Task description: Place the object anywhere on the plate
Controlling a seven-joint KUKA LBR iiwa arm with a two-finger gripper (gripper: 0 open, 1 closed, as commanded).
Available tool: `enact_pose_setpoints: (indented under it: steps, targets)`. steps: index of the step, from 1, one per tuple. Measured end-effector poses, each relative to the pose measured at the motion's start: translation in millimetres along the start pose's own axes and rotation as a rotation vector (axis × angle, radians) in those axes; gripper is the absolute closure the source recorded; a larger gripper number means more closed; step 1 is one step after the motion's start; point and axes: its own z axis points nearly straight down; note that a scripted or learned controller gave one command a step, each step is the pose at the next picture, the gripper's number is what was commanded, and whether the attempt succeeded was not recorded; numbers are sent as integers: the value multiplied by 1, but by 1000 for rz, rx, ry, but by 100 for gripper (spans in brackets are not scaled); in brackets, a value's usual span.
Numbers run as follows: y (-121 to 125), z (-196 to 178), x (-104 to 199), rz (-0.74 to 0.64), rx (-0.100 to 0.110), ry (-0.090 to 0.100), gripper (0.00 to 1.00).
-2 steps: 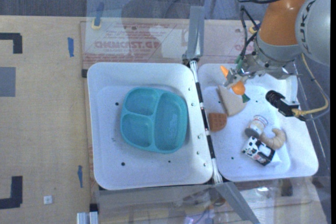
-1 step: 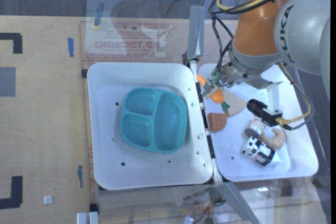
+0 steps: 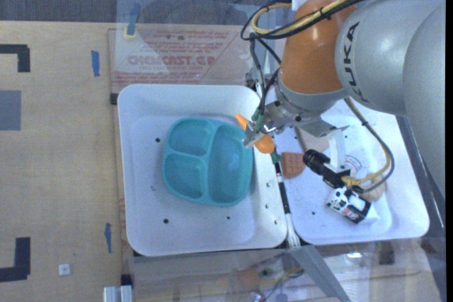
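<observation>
Two shallow white bins on a pale wooden bench are seen from above, the grey and orange arm reaching over their shared rim.

A small orange object (image 3: 263, 144), rounded and partly hidden, is seen at the tip of the two-finger gripper (image 3: 255, 132), just beside the right edge of the turquoise three-compartment plastic plate (image 3: 207, 160) lying in the left white bin (image 3: 141, 223). Whether the gripper is open or closed on the object cannot be told. The plate lies directly left of the object, so only a short leftward carry is judged necessary.
</observation>
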Motion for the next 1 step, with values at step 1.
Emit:
enact_pose_setpoints:
  steps: [1]
  targets:
    - [0,0,-1,1,0,0,0]
